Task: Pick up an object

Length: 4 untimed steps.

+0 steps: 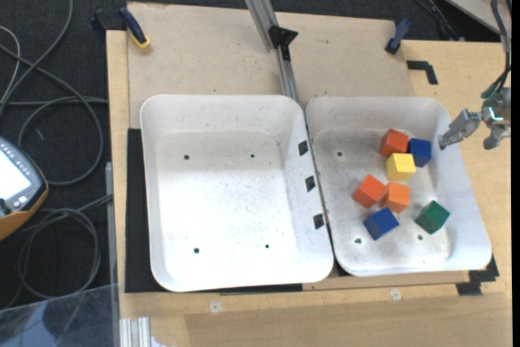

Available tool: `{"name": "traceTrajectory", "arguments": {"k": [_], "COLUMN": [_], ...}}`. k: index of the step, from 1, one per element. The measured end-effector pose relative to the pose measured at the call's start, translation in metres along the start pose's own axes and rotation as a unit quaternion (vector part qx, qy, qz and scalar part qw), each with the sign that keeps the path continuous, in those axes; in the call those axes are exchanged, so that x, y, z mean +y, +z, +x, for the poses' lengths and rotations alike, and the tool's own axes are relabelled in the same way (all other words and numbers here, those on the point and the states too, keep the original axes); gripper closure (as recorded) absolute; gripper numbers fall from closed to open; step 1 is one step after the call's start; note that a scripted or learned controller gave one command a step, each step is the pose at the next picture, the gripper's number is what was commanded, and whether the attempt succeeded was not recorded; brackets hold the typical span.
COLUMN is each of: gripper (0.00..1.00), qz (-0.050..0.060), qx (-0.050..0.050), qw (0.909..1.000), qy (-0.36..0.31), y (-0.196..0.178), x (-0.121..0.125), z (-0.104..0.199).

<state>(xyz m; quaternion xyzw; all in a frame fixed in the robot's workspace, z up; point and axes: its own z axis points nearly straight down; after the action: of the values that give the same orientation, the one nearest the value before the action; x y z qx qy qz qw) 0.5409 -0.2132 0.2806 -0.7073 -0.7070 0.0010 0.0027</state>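
So the stuff to grab is a little pile of cubes in the right bin [341, 248]: an orange cube [395, 141] at the top, a blue cube [420, 151] touching it on its 4 o'clock side, a yellow cube [400, 166] just under those two, then two more orange ones, a darker one [370, 191] and a lighter one [398, 196], side by side. Below that sits another blue cube [380, 222], and a green cube [432, 216] sits a bit apart at the pile's 5 o'clock.

The hand [471, 128] is out at the right bin's far-right rim, roughly 2 o'clock from the pile, so the cubes lie toward its 8 o'clock. I honestly can't tell whether it's released or clenched; it's tiny and partly cut off by the frame edge. Nothing is visibly held.

Nearest candidate looks like the top blue cube, just inside the rim from the hand. Trouble is, it's packed against the orange and yellow ones, so there's little room around it. My guess is the green cube is the easier pick, with bare bin floor on all sides, though it's near the bin's right wall.

The left bin [162, 256] and the desk [203, 53] don't matter for this reach.
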Motion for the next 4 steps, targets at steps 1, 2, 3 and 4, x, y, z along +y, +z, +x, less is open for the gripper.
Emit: {"name": "traceTrajectory", "arguments": {"k": [1,2,3,4], "gripper": [0.00,0.00,0.00,0.00], "qz": [-0.002,0.000,0.000,0.000], "qx": [-0.001,0.000,0.000,0.000], "qw": [1.0000,1.0000,1.0000,1.0000], "qy": [-0.001,0.000,0.000,-0.001], "y": [-0.002,0.040,0.084,0.135], "x": [0.001,0.002,-0.005,0.002], "z": [0.000,0.004,0.004,0.012]}}
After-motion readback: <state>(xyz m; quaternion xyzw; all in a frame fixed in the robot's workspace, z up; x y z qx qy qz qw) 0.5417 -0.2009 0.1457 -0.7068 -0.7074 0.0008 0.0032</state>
